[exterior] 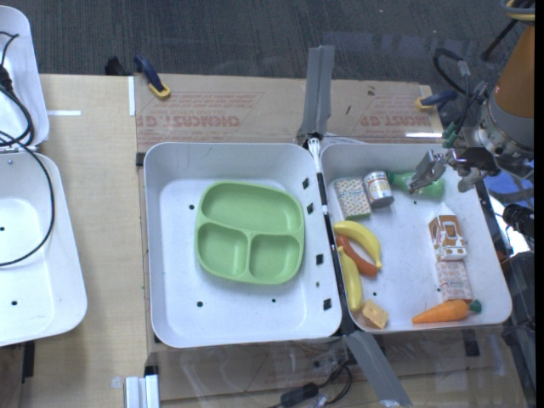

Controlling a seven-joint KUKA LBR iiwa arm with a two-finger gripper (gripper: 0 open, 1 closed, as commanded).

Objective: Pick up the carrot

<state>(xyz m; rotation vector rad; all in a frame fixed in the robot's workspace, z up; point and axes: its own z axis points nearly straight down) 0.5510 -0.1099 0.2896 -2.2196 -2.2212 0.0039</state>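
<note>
The orange carrot (pixel 444 311) with a green stem end lies flat in the right bin (pixel 491 228), near its front right corner. My gripper (pixel 427 174) hangs over the back of that bin, well behind the carrot and apart from it. It hovers just above a green object (pixel 432 189) beside a small can (pixel 378 188). Nothing can be seen held in the gripper.
The right bin also holds a snack box (pixel 449 243) just behind the carrot, a yellow banana (pixel 361 238), a red sausage (pixel 359 258), a cheese wedge (pixel 375 315) and a small packet (pixel 351 198). A green divided plate (pixel 251 231) lies in the left bin (pixel 170 228).
</note>
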